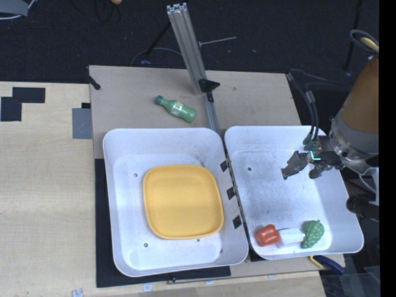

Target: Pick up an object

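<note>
My gripper (304,169) hangs over the right side of the right bin (266,147), its two dark fingers spread open with nothing between them. Below it, near the bin's front edge, lie a red pepper-like toy (266,235), a small white piece (289,236) and a green broccoli-like toy (313,233) in a row. A yellow square plate (182,201) lies flat in the left bin (124,166).
A green bottle (176,108) lies on its side on the bench behind the left bin. A slanted aluminium bar (190,45) rises behind the two bins. Black clips (230,192) join the bins along their shared edge.
</note>
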Robot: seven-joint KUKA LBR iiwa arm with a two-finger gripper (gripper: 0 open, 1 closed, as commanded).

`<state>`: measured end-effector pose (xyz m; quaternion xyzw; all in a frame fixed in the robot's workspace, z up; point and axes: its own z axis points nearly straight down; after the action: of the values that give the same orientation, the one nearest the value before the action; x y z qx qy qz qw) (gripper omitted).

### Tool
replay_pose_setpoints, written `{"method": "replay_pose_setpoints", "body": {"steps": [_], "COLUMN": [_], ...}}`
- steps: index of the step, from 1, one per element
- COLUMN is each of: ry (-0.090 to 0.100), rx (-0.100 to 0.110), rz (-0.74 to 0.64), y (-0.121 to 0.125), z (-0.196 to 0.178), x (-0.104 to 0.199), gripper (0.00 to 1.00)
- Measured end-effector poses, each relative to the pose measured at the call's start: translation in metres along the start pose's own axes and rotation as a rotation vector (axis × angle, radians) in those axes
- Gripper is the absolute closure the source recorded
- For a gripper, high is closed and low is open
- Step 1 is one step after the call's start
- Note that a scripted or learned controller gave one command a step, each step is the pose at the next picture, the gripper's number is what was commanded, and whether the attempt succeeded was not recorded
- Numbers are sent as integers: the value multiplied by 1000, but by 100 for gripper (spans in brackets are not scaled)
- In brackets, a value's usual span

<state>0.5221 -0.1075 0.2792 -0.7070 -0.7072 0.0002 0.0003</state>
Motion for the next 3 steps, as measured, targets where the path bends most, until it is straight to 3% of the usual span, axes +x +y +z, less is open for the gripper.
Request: {"method": "replay_pose_setpoints", "body": {"steps": [1, 3], "ry": [0, 0], "rx": [0, 4], "rz": [0, 0], "y": [0, -5], "z": [0, 90], "x": [0, -6], "gripper": [0, 0]}}
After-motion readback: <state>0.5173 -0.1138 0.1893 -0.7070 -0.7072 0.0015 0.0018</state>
